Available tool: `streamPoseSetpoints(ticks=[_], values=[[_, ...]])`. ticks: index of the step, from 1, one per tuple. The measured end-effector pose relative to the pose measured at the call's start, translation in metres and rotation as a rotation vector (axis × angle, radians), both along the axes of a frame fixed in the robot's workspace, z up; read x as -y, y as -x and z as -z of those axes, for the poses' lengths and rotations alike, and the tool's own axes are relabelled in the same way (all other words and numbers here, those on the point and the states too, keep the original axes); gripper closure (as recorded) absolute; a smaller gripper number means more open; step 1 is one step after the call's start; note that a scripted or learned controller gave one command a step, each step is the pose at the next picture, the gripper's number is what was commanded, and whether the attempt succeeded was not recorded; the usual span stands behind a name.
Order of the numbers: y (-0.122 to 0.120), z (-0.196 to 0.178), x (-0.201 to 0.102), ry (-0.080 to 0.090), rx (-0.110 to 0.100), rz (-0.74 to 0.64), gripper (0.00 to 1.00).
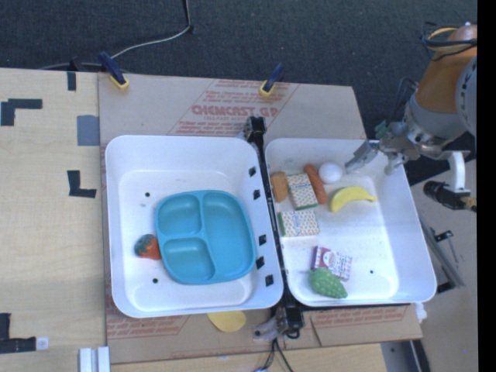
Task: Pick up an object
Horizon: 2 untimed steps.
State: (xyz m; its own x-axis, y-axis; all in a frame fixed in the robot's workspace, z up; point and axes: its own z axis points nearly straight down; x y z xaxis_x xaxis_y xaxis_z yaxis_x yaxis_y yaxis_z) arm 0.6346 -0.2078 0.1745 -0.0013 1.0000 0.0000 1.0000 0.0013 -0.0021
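Pincer (377, 156) hung over the far right corner of the right bin (403, 231), holding nothing.

Its two fingers stood spread apart, just right of the white ball (331, 172). Around that ball lay the objects to pick: an orange carrot (315, 183) touching it on the left, a yellow banana (352, 198) just in front, two patterned blocks (301, 205) and a brown piece (278, 186) further left, a small packet (333, 263) and green bunch (328, 284) well in front. The blue tray (205, 235) sat far left of the ball in the left bin (124, 231).
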Motion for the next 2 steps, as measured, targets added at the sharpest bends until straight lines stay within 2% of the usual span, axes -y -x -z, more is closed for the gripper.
streamPoseSetpoints(ticks=[1,2], values=[[-0.035,0.088,-0.05,0.002,0.006,-0.001,0.0],[-0.036,0.076,-0.049,0.005,0.008,-0.002,1.0]])
